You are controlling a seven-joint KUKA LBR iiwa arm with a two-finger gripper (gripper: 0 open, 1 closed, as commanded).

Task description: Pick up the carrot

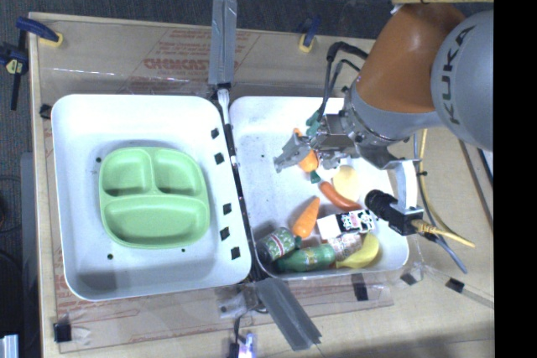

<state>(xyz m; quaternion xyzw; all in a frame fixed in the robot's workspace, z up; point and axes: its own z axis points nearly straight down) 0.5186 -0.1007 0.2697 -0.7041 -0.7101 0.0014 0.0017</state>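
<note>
Green plate [154, 197] in left bin [75, 264]; carrot [305, 218] in right bin [260, 138].

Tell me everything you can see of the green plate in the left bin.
The green plate lies flat on the floor of the left white bin, about in its middle and slightly toward the left wall. It is pale green, rectangular with rounded corners, and looks like smooth plastic. Raised ridges split it into three compartments: two smaller ones at the far side and one wide one at the near side. All three hold nothing. Nothing touches it but the bin floor. The gripper is over the right bin.
</note>
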